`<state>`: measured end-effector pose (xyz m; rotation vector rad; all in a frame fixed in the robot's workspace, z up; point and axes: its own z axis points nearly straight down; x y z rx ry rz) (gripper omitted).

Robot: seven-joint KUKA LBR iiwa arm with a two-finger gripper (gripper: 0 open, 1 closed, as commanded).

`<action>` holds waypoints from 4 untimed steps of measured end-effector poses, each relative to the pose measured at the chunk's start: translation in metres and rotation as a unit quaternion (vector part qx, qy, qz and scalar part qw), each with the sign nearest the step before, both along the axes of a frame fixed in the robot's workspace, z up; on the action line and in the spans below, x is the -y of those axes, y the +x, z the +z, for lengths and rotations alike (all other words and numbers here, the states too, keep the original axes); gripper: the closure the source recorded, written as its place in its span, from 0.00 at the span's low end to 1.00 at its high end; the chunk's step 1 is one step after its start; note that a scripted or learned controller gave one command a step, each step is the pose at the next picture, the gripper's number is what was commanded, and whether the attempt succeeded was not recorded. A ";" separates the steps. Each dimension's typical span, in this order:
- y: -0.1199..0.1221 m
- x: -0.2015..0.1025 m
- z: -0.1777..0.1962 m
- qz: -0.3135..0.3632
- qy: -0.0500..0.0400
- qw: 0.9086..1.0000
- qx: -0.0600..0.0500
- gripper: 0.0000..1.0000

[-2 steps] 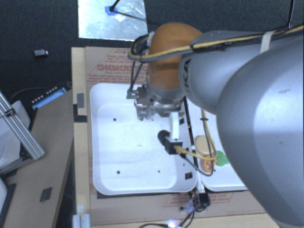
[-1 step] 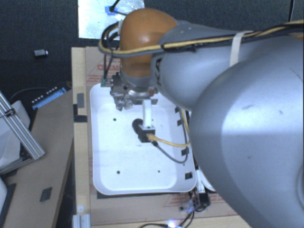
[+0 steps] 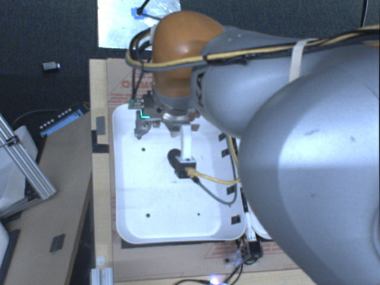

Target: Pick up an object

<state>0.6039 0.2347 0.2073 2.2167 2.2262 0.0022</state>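
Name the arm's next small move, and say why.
Probably lift and draw back rightward. The gripper hangs over bare white floor of the left bin, and the arm covers everything to that bin's right, so a target likely has to be found first.

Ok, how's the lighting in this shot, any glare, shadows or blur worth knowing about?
Camera view: the white bin is evenly lit and nearly washed out, with only faint shadow beneath the arm; the arm's grey bulk, close to the lens, looks soft and oversized; the silvery sheet at the top catches patchy glare.
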 end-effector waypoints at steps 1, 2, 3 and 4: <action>0.001 -0.001 0.011 0.002 0.001 1.000 0.001 1.00; 0.001 0.000 0.011 0.002 0.000 1.000 0.001 0.00; 0.001 -0.001 0.022 0.004 0.001 1.000 0.001 1.00; 0.037 0.000 -0.009 0.001 0.000 1.000 0.002 1.00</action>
